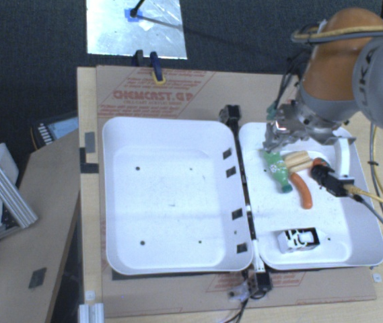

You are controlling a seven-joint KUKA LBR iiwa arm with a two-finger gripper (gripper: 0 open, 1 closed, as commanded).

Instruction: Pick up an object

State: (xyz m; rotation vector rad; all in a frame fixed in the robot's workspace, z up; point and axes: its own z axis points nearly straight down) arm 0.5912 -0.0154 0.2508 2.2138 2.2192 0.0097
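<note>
Nearest in the right bin (pixel 363 251) lies a small black-and-white box (pixel 299 239). Farther, a light, stiff orange sausage (pixel 301 188) suits a mid-length pinch. Beyond, the gripper (pixel 276 140) hovers over a green bottle (pixel 276 168); its state I cannot tell.

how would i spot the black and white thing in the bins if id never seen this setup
Look in the right-hand bin, the one under the arm. The black and white object lies alone near that bin's front edge, apart from the green, tan and orange items clustered further back.
</note>
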